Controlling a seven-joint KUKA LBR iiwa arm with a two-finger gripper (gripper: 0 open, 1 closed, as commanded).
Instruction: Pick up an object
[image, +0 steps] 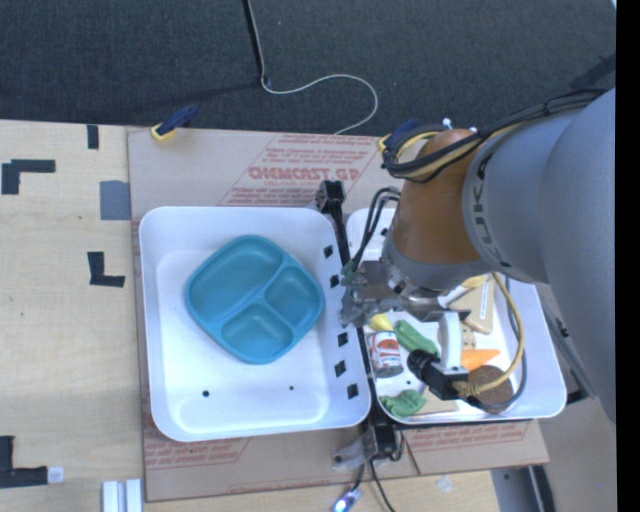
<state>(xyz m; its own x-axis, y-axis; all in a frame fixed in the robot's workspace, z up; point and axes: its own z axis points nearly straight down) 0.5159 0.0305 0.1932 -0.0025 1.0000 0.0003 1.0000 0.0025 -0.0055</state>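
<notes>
Over the right bin (548, 395), the gripper (392, 318) hung just above a small can (386, 354). Green pieces (415, 335) lay beside that can. Its grip was impossible to judge.

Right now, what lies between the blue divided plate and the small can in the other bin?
In the camera view, between the blue plate and the can lie bare white bin floor and the two bins' adjoining rims with black clips.

Even, bright overhead light, faint shadows, slightly soft focus throughout.
</notes>
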